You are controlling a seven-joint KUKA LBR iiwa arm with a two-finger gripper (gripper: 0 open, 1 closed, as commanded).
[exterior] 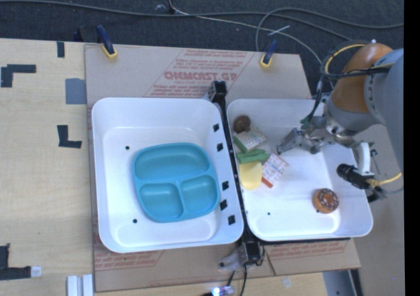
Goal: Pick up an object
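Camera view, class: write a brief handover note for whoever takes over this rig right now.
Gripper: over the right bin, upper middle, holding nothing visible; finger state unclear.
Things: brown ball, checked packet, green item, yellow block and red-and-white packet clustered on the bin's left side; donut alone at lower right. Blue tray in the left bin.
Done: nothing picked.
Left: grasp and lift one object.

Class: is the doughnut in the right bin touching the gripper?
Apart. The camera view shows bare white bin floor between the doughnut and the gripper.
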